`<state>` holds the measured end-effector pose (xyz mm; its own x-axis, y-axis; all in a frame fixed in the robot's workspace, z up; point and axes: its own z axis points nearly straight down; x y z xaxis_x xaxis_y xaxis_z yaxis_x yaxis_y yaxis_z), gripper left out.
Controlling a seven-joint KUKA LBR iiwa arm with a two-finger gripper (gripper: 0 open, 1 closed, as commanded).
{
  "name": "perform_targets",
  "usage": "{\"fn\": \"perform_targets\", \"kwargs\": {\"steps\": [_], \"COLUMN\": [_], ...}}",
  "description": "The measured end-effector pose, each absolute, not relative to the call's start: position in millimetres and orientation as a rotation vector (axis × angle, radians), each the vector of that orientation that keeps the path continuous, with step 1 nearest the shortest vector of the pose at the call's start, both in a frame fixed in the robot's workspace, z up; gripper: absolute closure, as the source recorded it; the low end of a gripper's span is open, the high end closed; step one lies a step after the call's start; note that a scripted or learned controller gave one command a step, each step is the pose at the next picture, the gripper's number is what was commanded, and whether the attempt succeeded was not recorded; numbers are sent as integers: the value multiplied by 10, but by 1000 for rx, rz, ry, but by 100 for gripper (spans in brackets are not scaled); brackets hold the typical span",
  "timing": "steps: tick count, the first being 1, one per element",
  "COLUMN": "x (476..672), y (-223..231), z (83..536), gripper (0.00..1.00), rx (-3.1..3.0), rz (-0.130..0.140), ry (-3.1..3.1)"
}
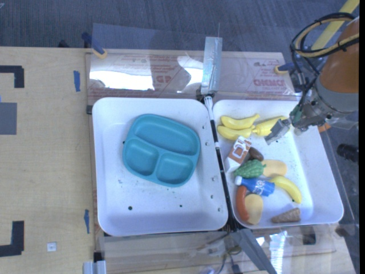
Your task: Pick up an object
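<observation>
The left bin (108, 170) holds a blue divided plate (162, 149), with bare floor all round it. The right bin (319, 201) carries toy food crowded toward its left wall: a banana bunch (238, 126), a small carton (240, 150), another banana (287, 188). The gripper (281, 129) hovers beside the bunch near the far rim; whether its claw is wide or narrow cannot be told.

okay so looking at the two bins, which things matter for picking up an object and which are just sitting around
Belongs to the job:
- two-finger gripper, low over the right white bin
- yellow toy banana bunch beside it
- single yellow banana
- green leafy toy
- blue and white bottle
- brown cone

Just lying about:
- blue divided plastic plate in the left white bin
- silver divider post
</observation>
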<state>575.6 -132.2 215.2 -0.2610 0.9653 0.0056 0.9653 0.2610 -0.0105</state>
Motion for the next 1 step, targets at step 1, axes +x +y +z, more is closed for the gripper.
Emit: {"fn": "perform_targets", "kwargs": {"steps": [1], "x": [6590], "y": [-1274], "z": [1187], "gripper": [0], "rx": [-1761], "rz": [4], "ry": [-2596]}}
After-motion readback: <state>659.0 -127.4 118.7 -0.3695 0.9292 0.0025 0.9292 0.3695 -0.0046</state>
